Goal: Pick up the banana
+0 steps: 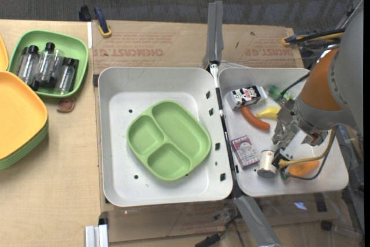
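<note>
The banana (pixel 268 112) is small and yellow. It lies in the upper middle of the right bin (pixel 324 185), beside a red sausage (pixel 255 118). My gripper (pixel 284 129) hangs over the right bin just to the right of the banana and slightly nearer the front. Its body covers the banana's right end. Nothing shows between the gripper and the banana that tells me whether they touch.
The right bin also holds a black-and-white box (pixel 245 95), a small green piece (pixel 273 91), a pink card (pixel 244 151) and an orange piece (pixel 304 168). A green divided plate (pixel 168 139) lies in the left bin (pixel 115 182). Yellow plates (pixel 20 124) and a green tray of bottles (pixel 49 63) sit on the bench at left.
</note>
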Motion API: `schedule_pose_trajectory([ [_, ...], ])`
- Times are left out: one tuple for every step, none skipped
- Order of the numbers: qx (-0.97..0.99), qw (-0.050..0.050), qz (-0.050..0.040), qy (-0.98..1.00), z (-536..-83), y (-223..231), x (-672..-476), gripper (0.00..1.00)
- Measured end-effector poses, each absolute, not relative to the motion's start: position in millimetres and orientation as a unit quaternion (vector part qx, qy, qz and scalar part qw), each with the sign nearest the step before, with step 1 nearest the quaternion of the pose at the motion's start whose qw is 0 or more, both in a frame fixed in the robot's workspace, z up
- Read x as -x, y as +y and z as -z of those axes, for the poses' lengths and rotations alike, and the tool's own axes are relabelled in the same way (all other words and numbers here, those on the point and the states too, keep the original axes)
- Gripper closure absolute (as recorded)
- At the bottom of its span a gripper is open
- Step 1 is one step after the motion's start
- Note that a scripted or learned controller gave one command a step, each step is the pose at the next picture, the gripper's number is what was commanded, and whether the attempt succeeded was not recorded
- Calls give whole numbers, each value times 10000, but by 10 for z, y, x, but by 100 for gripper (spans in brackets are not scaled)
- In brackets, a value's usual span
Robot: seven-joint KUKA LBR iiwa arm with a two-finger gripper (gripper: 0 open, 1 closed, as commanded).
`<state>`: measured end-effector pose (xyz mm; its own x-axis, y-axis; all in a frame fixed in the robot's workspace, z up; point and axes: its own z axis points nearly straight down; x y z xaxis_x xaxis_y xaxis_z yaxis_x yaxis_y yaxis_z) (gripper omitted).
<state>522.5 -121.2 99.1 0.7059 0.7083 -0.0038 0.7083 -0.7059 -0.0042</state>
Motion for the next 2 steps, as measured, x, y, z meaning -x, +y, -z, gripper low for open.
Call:
schedule_pose_trajectory([
  [9142, 17, -26, -4053, -902, -1130, -4903, 100],
  [9096, 16, -19, -4155, -1007, -1342, -4761, 100],
])
